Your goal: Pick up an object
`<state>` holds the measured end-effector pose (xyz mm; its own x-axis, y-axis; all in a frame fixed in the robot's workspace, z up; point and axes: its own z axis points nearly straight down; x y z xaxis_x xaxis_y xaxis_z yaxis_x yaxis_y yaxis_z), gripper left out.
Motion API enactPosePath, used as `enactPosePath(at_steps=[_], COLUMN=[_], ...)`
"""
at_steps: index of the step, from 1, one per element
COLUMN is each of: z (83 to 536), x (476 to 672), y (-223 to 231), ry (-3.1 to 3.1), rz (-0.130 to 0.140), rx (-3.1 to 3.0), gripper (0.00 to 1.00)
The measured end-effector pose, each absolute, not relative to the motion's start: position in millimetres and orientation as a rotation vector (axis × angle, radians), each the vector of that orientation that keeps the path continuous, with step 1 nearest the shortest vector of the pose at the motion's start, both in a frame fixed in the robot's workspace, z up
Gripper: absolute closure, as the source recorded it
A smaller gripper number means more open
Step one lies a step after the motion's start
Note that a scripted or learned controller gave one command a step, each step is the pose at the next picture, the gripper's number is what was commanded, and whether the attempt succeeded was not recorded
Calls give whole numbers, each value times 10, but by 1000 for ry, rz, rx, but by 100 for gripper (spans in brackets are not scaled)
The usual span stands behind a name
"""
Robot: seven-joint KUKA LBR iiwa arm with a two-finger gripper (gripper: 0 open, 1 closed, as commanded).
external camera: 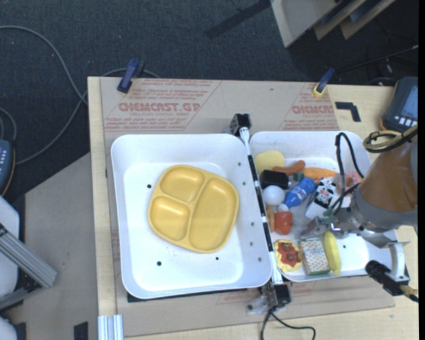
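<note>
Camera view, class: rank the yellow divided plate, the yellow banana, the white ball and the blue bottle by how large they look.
1. Yellow divided plastic plate, by far the largest.
2. Yellow toy banana and blue plastic bottle: they look alike, so I give them no order.
3. Small white ball, smallest.

Grey arm (pixel 382 216), broad orange band (pixel 392 179), black cable (pixel 345 156) looped alongside, metal tool (pixel 323 222)

A pale wooden bench (pixel 199 99) under a printed protective sheet, pinned at its far edge by a blue clamp (pixel 129 74) and a yellow-and-blue clamp (pixel 323 81), stands on dark grey carpet (pixel 80 40) where a thin pale cable (pixel 63 60) loops, with light wooden furniture (pixel 332 20) beyond.
</note>
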<state>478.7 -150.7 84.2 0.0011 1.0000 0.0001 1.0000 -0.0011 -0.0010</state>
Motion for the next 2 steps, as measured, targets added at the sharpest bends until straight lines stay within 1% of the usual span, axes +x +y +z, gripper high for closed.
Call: enactPosePath(at_steps=[1,2], z=[942,1846], x=[4796,4905], y=[-1505,-409], ry=[-2221,-2223], rz=[-1,-2], rx=[-2225,-2219], gripper=[100,100])
